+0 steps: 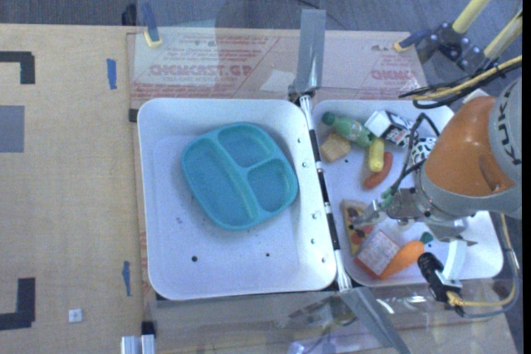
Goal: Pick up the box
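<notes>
Camera view, from the left: the left bin (158, 178) holds a blue divided plate (241, 175), well apart from the work. The right bin (489, 261) is crowded: a green bottle (348, 128), a tan block (335, 147), a yellow piece (376, 152), a red sausage shape (377, 176) and, near the front, the box (378, 251), small, flat, with a red-and-white face, lying tilted and touching an orange carrot (404, 256). The tool (398, 207) hangs just behind the box; whether its jaws are apart or together I cannot tell. The box looks light and stiff, probably thin card that could crush; gripping across its short sides, clear of the carrot, seems safest.
</notes>
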Robot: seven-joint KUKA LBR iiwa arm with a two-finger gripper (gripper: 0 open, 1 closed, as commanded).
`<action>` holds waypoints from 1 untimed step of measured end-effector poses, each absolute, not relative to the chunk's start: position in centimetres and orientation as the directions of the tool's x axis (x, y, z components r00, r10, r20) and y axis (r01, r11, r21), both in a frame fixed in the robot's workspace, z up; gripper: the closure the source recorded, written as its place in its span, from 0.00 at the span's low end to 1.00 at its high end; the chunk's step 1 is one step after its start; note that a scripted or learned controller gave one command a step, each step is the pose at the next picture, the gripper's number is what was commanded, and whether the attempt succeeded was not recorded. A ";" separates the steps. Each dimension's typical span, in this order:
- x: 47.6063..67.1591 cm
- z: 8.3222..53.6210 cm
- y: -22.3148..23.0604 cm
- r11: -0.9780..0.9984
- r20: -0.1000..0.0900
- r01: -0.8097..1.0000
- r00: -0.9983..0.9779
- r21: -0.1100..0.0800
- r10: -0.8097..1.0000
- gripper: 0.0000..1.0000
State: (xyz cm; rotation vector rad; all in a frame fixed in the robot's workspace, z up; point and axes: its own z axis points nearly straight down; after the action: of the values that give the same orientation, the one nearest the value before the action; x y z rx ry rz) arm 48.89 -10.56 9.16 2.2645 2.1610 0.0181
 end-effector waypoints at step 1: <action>58.9 9.3 -14.9 0.074 -0.005 0.997 -0.074 0.018 0.997 0.00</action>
State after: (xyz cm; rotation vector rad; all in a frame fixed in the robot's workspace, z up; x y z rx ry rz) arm 58.94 -14.88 9.26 2.1272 2.2903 0.0158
